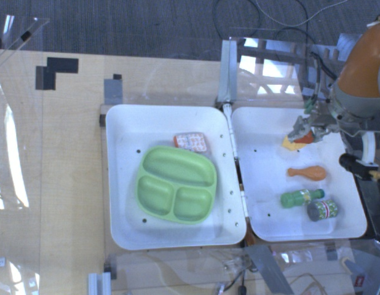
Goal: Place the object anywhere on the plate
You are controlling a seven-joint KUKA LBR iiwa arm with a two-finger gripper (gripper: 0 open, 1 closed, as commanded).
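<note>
Plate, green and three-sectioned, in the middle of the left bin, long axis running toward that bin's near right corner. Small patterned packet just beyond the plate's far edge, touching or nearly so. Divider between the bins next, then the right bin.

Near the right bin's far right corner, a yellow and red-orange piece, most likely the object to be moved, lying directly under the gripper. Gripper low over that piece, at or just above it; open or closed, cannot tell from this angle, and no grasp confirmed. Toward the near edge of the same bin: a tan drumstick-shaped toy, long axis left to right; a green bottle on its side, also left to right; a small can touching or just beside the bottle's right end.

Probable step: reaching down for a pick, carry not yet begun. Deciding relation: object straight below the claw, plate well off to the left across the divider, so lift first, then a long leftward carry, slightly toward the near edge.
</note>
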